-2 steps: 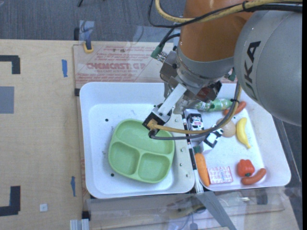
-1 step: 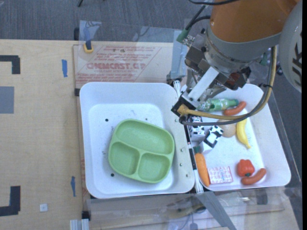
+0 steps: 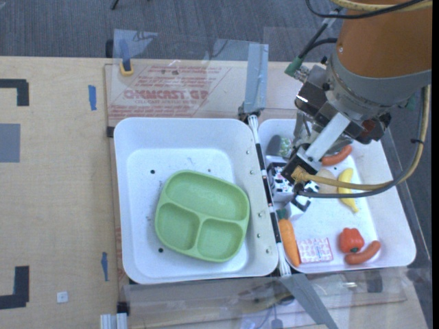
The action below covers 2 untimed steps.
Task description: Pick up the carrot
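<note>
**Camera view.**

- **Item:** the carrot (image 3: 288, 242), orange, is lying at 7 o'clock in the right bin (image 3: 387, 214), lengthwise against the wall shared with the left bin (image 3: 130, 184).
- **Arm:** the jaws are hanging by that same wall, near the carrot's 12 o'clock end. Whether they are wide or narrow cannot be told.
- **Neighbour:** a printed packet (image 3: 316, 250) is sitting just beside the carrot at its 3 o'clock.
- **Risk, as judged:** the wall and the packet are leaving little room on either side. One jaw is likely to be catching the rim or the packet, and the carrot may be rolling free.
</note>
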Motion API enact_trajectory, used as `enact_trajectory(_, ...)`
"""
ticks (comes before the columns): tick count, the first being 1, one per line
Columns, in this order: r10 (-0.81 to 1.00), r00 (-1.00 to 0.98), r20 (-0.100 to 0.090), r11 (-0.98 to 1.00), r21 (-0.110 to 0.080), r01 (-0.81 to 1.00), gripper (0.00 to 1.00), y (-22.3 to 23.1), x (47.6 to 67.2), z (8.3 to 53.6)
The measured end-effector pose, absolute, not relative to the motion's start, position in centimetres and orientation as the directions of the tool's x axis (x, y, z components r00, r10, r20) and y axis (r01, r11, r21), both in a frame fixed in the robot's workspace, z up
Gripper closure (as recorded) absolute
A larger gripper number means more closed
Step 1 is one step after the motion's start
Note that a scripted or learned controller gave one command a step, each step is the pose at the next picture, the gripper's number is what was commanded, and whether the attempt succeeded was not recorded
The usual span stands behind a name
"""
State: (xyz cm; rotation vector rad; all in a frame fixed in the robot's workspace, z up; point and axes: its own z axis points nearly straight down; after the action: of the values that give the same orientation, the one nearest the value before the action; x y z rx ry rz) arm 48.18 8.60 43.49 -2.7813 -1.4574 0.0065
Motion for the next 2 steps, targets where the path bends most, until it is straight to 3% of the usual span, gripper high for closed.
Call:
enact_trajectory(1,0.993,-0.117,0.000,0.117,-0.003,0.993,1.00,9.3,47.9,34.3)
enact_trajectory(2,0.886,-0.464,0.001,0.464,-0.003,0.886,1.00,13.1,47.9,30.8)
